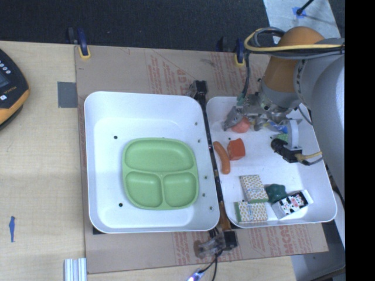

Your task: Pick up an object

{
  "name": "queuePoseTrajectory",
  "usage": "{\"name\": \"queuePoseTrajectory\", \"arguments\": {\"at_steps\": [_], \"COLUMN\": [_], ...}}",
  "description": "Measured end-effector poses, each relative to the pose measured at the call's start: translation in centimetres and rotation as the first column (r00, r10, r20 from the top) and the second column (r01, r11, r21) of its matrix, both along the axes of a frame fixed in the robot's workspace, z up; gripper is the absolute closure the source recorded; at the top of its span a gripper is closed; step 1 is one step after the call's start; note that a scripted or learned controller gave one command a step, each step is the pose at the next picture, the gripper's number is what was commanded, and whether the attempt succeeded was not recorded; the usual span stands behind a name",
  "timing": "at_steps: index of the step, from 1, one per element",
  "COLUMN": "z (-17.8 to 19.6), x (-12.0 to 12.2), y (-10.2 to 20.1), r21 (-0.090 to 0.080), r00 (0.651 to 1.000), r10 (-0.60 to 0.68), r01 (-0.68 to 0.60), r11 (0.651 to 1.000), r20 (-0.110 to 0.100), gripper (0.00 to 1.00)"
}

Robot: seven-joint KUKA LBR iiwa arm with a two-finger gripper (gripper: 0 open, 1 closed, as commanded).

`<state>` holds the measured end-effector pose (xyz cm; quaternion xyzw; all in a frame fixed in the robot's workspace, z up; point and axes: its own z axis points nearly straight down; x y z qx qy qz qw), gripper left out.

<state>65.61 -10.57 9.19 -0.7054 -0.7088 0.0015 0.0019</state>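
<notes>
My gripper (247, 117) is low over the far end of the right bin (326, 215). A small red piece (239, 126) lies right under its tip, touching or nearly touching it; a hold on it cannot be made out. Just nearer, an orange-red block (236, 149) sits beside an orange sausage-shaped toy (221, 157). Toward the bin's near end lie two patterned boxes (253, 187) (252, 212), a dark green thing (275, 191) and a black-and-white box (291, 204).
The left bin (99, 157) holds a green divided plate (159, 173). A rail with clamps (210, 157) runs between the two bins. A yellow and black device (9, 92) sits at the bench's far left edge.
</notes>
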Motion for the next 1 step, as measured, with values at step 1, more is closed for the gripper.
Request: {"name": "queuePoseTrajectory", "arguments": {"at_steps": [1], "z": [1.06], "x": [0.02], "y": [-0.08], "r21": [-0.001], "r00": [1.0], "r10": [0.003], "r01": [-0.003], "r11": [1.0], "r20": [-0.001], "gripper": [1.0]}}
